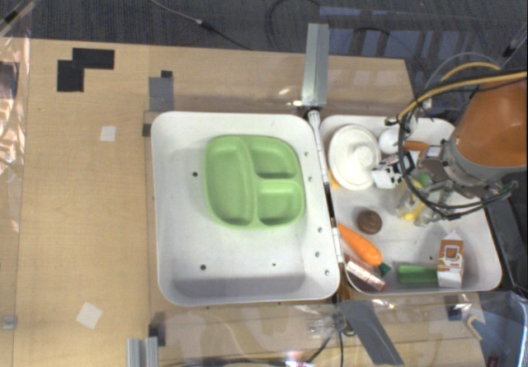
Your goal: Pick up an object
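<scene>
The right bin (487, 275) holds several small objects. A white round bowl (353, 156) lies at its back left. A brown disc (369, 222) sits near the middle, and an orange carrot (361, 245) lies just in front of it. A green cylinder (417, 275) and a small brown-and-white carton (450, 261) rest along the front edge. A metal cup (363, 277) is wedged in the front left corner. My gripper (410, 192) hangs low over the middle of this bin, right of the bowl, amid cables. A yellowish item (416, 213) lies right under it.
The left bin (173, 258) carries a green divided plate (252, 181) at its centre. A metal rail (314, 64) stands between the bins at the back. The arm's orange band (495, 122) and black cables (429, 101) cover the right bin's back right part.
</scene>
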Robot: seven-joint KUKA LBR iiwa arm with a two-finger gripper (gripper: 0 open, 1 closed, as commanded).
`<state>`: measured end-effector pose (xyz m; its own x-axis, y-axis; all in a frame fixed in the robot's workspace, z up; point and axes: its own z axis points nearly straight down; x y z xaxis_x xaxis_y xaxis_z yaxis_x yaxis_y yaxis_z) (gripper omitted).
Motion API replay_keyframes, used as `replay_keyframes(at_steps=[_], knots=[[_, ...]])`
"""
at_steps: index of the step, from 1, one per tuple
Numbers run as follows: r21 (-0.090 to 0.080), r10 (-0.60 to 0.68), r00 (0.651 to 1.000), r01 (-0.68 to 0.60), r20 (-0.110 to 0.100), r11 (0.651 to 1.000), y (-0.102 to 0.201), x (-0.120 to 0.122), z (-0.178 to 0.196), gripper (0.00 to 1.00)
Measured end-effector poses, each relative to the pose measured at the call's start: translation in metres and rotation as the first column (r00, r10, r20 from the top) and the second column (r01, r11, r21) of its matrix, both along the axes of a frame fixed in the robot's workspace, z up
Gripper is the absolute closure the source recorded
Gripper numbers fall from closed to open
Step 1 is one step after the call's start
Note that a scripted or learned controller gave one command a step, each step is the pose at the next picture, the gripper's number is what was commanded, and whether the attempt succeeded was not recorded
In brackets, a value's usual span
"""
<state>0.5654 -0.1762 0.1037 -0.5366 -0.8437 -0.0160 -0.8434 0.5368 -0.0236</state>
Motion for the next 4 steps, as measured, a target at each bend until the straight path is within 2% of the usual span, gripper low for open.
replay_keyframes(at_steps=[1, 2, 3, 4], knots=[[-0.001, -0.179, 0.984, 0.179, -0.005, 0.984, -0.013, 0.052, 0.170, 1.00], [0.001, 0.350, 0.936, -0.350, -0.024, 0.937, -0.028, 0.035, 0.075, 1.00], [-0.002, 0.349, 0.937, -0.350, -0.020, 0.937, -0.028, 0.036, 0.078, 0.00], [-0.026, 0.361, 0.933, -0.360, 0.011, 0.933, 0.004, 0.057, 0.020, 0.00]])
